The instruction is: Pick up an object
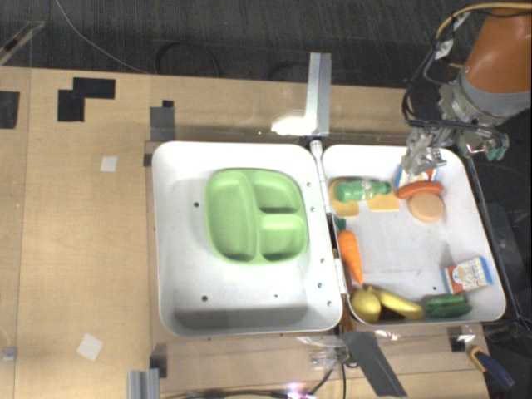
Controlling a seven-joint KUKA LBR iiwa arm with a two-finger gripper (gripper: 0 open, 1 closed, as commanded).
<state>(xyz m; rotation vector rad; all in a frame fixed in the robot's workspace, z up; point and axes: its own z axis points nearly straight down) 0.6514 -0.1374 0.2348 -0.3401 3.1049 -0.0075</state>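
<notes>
End effector [421, 163] hangs over the far right corner of the right bin [486, 223], tips low near the back wall — can't tell how far open it is or whether it has hold of anything; the metal parts blur together w/ a blue-white item behind them. Arm above it is cut off by the top right edge of the view, orange band [499, 52] only partly in view.

Just below the end effector: a red-orange sausage-like piece [420, 190] lying across a round tan disc [427, 209], touching or nearly so. To its left, a green bottle-like item [360, 191] on its side w/ a yellow block [383, 203] beside it. Further left and nearer the camera, a carrot [352, 256] along the divider. Well below, at the near wall: a yellow pear-ish fruit [366, 305], a banana [397, 303], a dark green veg [445, 306] — hard to make out which. A small carton [467, 275] sits near the right wall.

Far left of the end effector, the left bin [179, 289] holds a green divided tray [253, 214]. Worktop [66, 248] is pale wood w/ black marks
</notes>
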